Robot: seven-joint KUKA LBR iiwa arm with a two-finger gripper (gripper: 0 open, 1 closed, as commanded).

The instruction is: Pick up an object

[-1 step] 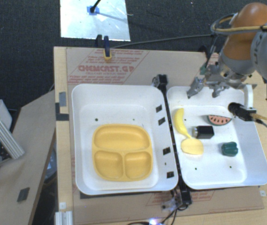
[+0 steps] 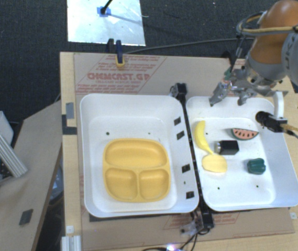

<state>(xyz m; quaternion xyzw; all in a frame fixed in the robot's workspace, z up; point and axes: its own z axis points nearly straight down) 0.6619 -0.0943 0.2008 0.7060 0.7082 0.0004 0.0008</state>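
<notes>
Nothing is picked up yet, as I read it: my gripper hangs above the back rim of the right bin, fingers spread and empty. Candidates lie below it: a banana, a yellow spoon-like piece, a black block, a watermelon slice and a green piece. They sit close, so neighbours may crowd a grasp. The left bin holds a yellow divided tray.

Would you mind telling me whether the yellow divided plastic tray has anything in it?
Empty. The yellow divided plastic tray lies flat in the left white bin, and all three compartments show bare yellow.
</notes>
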